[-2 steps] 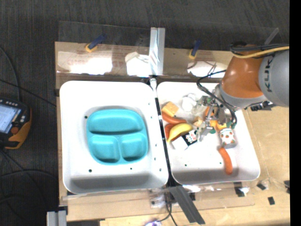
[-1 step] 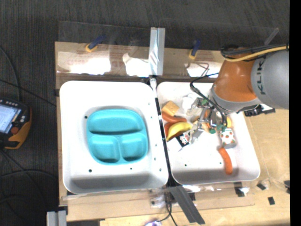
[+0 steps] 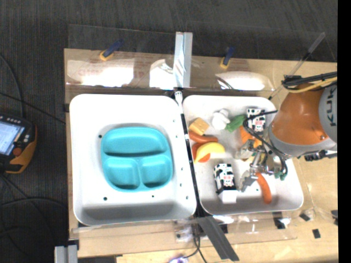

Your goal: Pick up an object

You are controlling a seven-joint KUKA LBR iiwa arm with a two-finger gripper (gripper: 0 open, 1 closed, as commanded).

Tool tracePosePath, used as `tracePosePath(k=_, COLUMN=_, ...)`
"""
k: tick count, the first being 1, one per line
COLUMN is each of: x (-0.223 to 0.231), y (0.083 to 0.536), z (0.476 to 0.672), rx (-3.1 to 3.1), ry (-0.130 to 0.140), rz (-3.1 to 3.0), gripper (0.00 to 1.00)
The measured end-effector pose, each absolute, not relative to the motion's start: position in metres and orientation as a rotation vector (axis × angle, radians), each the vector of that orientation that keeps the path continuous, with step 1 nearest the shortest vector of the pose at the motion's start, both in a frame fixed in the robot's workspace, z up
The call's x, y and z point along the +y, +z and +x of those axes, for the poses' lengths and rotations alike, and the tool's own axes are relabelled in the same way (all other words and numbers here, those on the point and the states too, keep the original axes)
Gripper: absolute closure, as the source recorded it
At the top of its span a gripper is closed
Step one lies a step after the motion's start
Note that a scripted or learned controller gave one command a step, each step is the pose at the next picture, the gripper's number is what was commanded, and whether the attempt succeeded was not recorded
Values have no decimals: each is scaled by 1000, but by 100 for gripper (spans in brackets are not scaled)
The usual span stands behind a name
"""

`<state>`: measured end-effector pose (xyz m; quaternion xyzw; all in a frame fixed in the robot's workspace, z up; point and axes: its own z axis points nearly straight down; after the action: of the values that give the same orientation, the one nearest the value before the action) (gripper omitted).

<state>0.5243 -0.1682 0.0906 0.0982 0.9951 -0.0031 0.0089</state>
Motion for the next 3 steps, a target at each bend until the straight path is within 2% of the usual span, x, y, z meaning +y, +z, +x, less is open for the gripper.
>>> tracePosePath(k=1, x=-113, y=90, z=607, rx=3087, ry=0, rz=510, gripper=0)
tracePosePath(k=2, x=-134, y=90, z=512, rx=3079, ry=-3, rz=558, gripper=0)
tracePosePath(k=3, x=-114, y=90, z=588, rx=3067, ry=-1, rz=604, gripper=0)
